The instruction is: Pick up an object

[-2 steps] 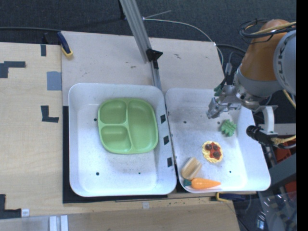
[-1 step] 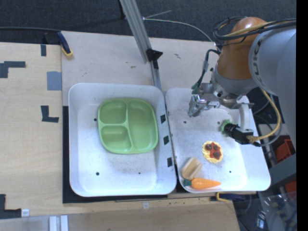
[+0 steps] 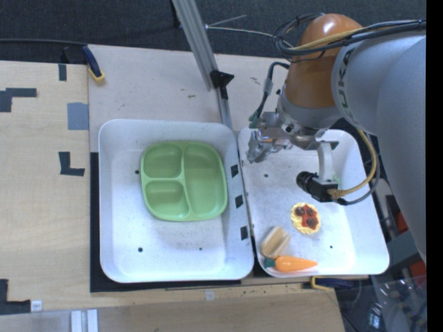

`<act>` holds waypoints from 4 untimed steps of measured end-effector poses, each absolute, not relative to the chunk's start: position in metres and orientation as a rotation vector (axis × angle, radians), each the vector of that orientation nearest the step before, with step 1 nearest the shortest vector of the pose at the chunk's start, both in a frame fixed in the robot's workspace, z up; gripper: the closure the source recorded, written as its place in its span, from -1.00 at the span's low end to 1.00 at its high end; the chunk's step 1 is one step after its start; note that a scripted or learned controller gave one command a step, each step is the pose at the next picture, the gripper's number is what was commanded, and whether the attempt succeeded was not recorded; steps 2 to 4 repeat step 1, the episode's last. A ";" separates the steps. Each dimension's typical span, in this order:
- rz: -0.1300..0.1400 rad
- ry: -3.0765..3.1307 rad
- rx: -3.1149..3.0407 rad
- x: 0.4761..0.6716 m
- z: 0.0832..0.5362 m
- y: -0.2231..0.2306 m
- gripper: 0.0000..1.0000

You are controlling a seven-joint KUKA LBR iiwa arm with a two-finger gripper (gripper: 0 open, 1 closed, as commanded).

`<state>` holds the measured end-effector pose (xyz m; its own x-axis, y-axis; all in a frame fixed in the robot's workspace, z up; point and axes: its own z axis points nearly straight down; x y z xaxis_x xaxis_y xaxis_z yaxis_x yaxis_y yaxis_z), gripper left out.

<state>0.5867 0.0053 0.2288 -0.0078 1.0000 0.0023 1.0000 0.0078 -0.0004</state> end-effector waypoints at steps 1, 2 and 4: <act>0.000 -2.228 -2.212 0.587 0.232 0.058 1.00; 0.000 -2.228 -2.212 0.587 0.232 0.058 1.00; 0.000 -2.228 -2.212 0.587 0.232 0.058 1.00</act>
